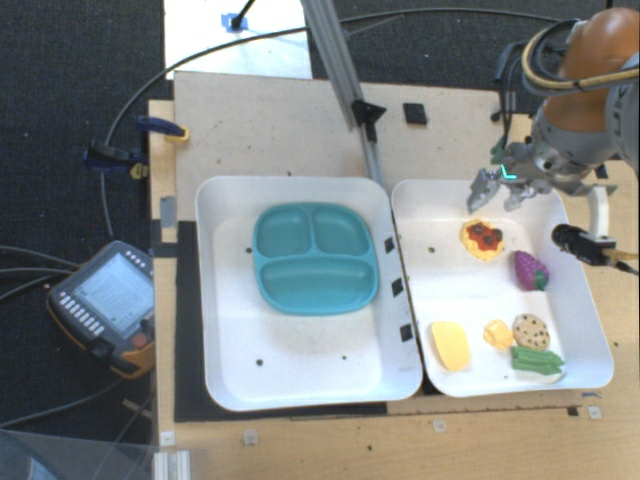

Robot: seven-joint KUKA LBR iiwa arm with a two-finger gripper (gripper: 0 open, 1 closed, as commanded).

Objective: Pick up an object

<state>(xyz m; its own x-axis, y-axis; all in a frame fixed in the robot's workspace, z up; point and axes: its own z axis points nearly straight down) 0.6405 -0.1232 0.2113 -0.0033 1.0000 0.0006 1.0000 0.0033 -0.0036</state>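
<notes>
I've got the claw point(499, 190) at the right bin's point(578, 298) far edge, fingers apart, nothing between them. The toy pizza point(483, 239) lies just beside it; the teal divided plate point(316, 259) is in the left bin point(228, 298).

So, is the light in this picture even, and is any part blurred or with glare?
In the camera view the light is soft and even: the white bins show weak shadows along their walls, and the teal plate carries no strong glare. The small food toys, such as the pizza piece, look slightly soft. The hand is a little blurred.
</notes>
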